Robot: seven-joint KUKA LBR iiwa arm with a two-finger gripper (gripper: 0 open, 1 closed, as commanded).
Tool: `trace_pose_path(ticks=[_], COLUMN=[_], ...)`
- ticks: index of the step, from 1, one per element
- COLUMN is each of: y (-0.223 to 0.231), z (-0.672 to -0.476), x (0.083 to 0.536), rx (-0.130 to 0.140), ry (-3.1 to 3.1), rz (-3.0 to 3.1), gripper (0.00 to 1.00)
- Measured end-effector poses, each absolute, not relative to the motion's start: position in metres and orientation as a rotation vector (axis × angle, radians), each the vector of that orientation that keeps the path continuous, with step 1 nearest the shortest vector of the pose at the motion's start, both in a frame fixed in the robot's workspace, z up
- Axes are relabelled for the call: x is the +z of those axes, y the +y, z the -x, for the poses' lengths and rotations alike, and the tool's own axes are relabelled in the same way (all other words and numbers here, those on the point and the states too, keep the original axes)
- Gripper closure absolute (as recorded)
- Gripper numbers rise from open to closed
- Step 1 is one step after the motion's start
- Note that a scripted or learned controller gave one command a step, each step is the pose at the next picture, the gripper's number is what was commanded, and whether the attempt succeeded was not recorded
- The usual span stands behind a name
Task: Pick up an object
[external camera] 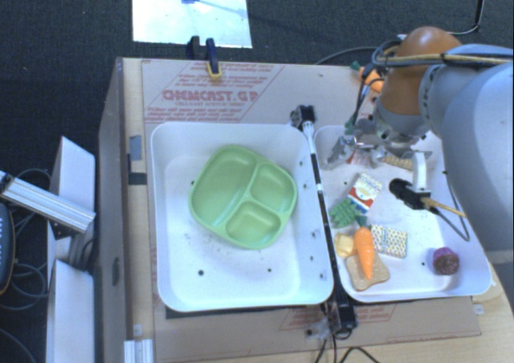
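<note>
On the left, we see a green divided plate (243,195) lying in the left bin (181,273). The gripper (347,149) hangs at the far left corner of the right bin (418,277), low over its floor. We cannot tell how far open it is, or whether it touches anything. Nearer us lie a green leafy toy (345,213), a small carton (366,190), a carrot (365,246) across a slice of toast (376,275), a patterned packet (389,240) and, further right, a purple ball (446,260).
</note>
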State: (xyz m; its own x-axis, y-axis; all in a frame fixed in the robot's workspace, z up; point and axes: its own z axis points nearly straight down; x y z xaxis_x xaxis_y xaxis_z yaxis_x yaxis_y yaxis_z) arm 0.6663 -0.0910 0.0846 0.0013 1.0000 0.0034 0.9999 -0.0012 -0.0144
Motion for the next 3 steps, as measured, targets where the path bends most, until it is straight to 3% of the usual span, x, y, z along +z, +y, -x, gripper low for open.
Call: trace_pose_path(ticks=[3], y=[-0.0871], z=[-0.6660], x=[0.0843], rx=[0.017], ry=[-2.214], rz=[2.217], gripper=[0.00])
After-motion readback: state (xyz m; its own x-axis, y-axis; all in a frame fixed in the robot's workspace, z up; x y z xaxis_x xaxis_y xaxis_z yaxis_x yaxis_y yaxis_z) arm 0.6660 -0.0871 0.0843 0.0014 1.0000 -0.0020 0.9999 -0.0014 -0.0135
